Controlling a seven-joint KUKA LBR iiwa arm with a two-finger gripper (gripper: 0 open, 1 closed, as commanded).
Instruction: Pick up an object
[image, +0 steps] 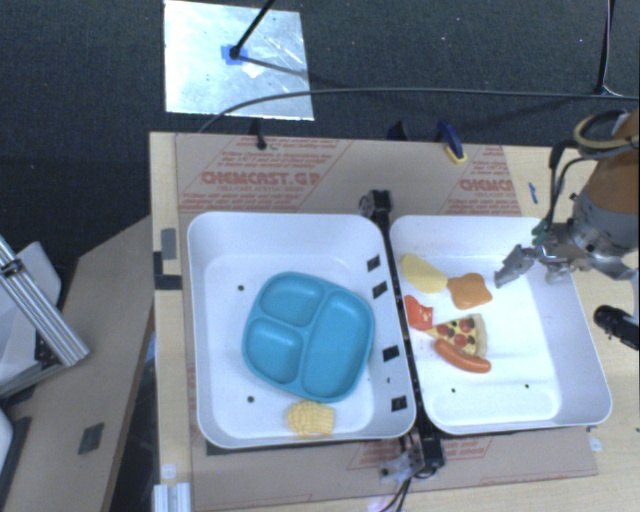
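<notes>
Arm reaching in from right, wrist angled down-left over right bin, pincer low, can't tell its state, toy food cluster just left of it, nothing visibly grasped

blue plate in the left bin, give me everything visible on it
The blue plate is a rounded-square divided tray in light blue, plastic by the look, with a matte sheen. Raised ridges split it into three compartments: two smaller ones on its left side and one larger on its right. It lies flat, right side up and turned slightly askew, near the middle of the left bin. A yellow corn piece sits just below its lower edge; whether they touch is unclear.
</notes>
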